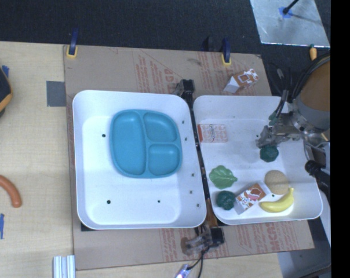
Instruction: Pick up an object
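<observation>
Camera view gives me the gripper (272,139) over the right bin (244,110), near that bin's right wall, with the arm (314,97) coming in behind it. Directly under the fingertips, and touching them as far as I can judge, sits a dark teal ball (269,153); the metalwork overlaps its top, so I cannot tell how far the fingers stand apart or whether they have it pinched. The ball looks to rest on the bin floor. Taking the right bin as my reference: a red-and-white packet (212,133) lies flat by its left wall, toward the far side. A green leaf-shaped piece (222,176) is against the left wall lower down, and just below that a dark green lump (225,200) sits in the near left corner. A small carton (250,197) lies tilted beside the lump, along the near wall. A banana (279,202) curves along the near wall to the carton's right, touching it, with a tan roll (276,180) just above the banana. Another small carton (242,80) lies outside the bin, beyond its far wall. To the left of the right bin is the left bin (88,155), holding a blue divided plate (146,143). Well to the left of both, a sausage (8,190) lies on the bench (24,149).
</observation>
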`<state>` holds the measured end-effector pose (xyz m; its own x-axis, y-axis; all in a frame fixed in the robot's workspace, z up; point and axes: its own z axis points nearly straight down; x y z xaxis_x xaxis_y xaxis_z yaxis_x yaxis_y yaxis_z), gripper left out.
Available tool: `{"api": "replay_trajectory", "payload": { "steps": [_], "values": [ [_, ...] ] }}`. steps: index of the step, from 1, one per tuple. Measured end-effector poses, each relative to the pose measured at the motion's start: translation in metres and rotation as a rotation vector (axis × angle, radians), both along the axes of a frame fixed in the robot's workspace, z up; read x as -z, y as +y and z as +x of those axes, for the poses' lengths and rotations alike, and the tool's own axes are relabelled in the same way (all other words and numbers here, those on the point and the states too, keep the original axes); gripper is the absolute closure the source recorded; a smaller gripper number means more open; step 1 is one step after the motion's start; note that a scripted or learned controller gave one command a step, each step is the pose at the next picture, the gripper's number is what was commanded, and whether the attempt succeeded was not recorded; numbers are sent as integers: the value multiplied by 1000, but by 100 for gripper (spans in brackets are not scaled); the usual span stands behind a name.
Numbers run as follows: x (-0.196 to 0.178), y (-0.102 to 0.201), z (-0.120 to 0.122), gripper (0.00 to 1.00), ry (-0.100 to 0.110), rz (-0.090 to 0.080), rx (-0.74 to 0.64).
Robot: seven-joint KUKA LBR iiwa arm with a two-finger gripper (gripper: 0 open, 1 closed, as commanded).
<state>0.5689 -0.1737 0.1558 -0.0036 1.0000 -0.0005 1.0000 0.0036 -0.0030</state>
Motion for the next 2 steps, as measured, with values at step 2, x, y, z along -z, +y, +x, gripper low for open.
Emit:
{"api": "replay_trajectory", "payload": {
  "steps": [2],
  "values": [
    [-36, 112, 47, 100, 2, 1, -2]
  ]
}}
